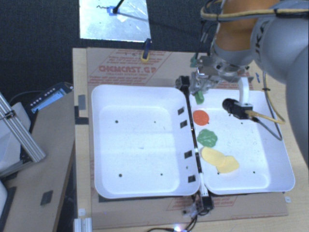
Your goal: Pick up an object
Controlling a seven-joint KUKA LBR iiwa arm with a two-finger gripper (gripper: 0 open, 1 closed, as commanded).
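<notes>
Orange, green and yellow toys lie in the right bin, near its left wall. The orange disc sits just below the gripper. I cannot tell its state. Come straight down over the disc, away from the wall.

- A shiny metal sheet lies at the top, beyond the bench.
- A cardboard sheet with red printed letters lies under both bins.
- A grey device with a blue strip sits at the left.
</notes>
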